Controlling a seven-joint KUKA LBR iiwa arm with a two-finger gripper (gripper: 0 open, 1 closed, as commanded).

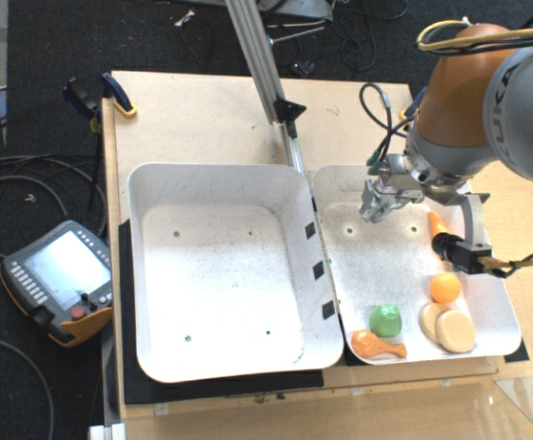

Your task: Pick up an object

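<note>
My gripper [374,208] hangs over the far part of the right bin [367,246], fingers pointing down, with nothing seen between them. Along the bin's near edge lie a green ball [386,319], an orange gourd-shaped toy [376,344], an orange ball [445,288] and a beige rounded object [449,328]. A small orange piece [437,222] shows beside the arm's black bracket. All of these lie well nearer the camera than the gripper.
The left bin [216,264] sits beside the right one, its wall [316,246] between them. A slanted metal pole [257,49] rises behind the bins. A teach pendant [60,282] lies on the floor at left.
</note>
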